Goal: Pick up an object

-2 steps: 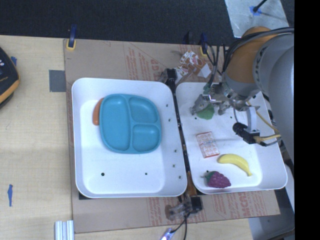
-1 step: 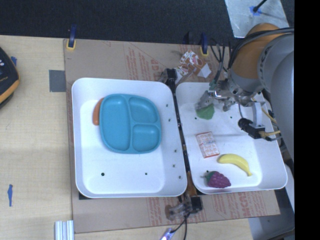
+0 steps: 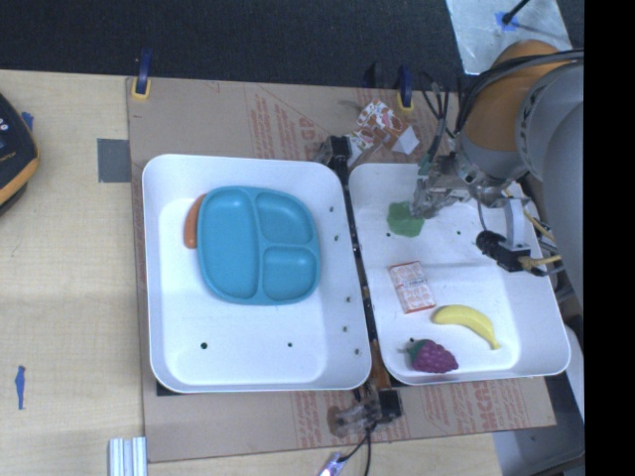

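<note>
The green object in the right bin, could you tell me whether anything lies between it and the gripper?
Nothing visible does. The gripper is right over the green object, and the packet, banana and grapes lie nearer the camera.

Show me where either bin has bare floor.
Left bin: a wide strip below the blue plate. Right bin: a patch between gripper, packet and banana. Crowded around the green object and grapes.

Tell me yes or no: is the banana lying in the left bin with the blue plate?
No, the banana lies in the right bin, beside the grapes.
</note>
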`<state>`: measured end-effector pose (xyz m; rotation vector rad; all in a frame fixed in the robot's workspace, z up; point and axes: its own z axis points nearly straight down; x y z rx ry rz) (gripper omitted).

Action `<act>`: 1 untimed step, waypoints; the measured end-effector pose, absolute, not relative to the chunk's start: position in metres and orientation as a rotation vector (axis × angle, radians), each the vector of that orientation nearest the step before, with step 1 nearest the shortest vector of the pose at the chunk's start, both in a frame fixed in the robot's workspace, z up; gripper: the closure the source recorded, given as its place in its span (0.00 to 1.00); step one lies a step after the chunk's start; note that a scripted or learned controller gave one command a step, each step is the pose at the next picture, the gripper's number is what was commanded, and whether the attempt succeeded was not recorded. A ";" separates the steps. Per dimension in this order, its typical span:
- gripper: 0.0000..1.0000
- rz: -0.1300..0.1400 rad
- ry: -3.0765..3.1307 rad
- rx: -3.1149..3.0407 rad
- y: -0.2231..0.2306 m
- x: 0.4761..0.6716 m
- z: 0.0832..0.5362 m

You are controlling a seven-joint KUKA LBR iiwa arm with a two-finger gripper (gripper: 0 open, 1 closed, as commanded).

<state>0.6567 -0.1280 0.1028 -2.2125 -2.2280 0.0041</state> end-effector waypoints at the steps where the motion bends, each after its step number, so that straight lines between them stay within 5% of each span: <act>1: 0.00 0.005 -2.228 -2.212 -0.128 0.657 0.103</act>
